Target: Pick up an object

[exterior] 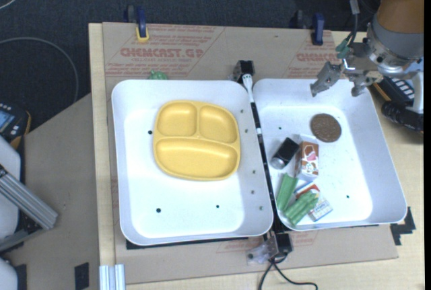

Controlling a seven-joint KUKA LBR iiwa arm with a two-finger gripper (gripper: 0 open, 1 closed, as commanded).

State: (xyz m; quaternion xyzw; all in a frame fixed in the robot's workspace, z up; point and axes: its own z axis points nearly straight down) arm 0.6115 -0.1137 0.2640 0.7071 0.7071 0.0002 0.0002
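In the right bin [377,174] lie a round brown disc [326,127], a small black block [285,152], a red-and-white carton [308,159] and green sticks [291,193] beside a green packet [314,205]. My gripper [337,89] hangs over the bin's far edge, above and behind the brown disc. It is open, its two fingers spread wide with nothing between them.
A yellow divided plate [197,139] lies in the left bin [135,201]. Black hinges run along the seam between the bins. Blue clamps [141,18] hold the cardboard sheet at the back. Cables hang at the right, behind the arm.
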